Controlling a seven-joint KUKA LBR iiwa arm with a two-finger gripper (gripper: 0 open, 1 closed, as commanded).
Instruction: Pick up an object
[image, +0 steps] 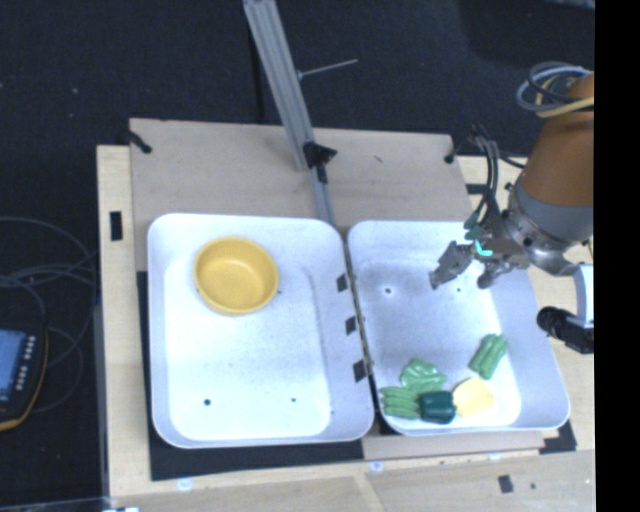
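Overhead view: two shallow white plastic bins sit side by side on a pale wooden bench.
Left bin: holds a round yellow plastic bowl, upright, in its upper left part, apart from the walls.
Right bin: holds a small cluster of toys along its lower edge.
Cluster, left: a light green leafy plastic piece with a green ribbed plastic piece just below it.
Cluster, middle: a dark green blocky plastic piece, touching the ribbed piece and the yellow one.
Cluster, right: a pale yellow rounded plastic piece, and just above it a green ridged oblong plastic piece, tilted.
Arm: the grey arm with its orange band reaches in from the right, over the upper right corner of the right bin.
Gripper: two dark fingers are spread apart, with nothing between them; it hangs over the bare upper part of the right bin.
Gripper to toys: well apart; the cluster lies lower in the bin, untouched.
Above the bins: a slanted grey metal rail runs down toward the seam between them.
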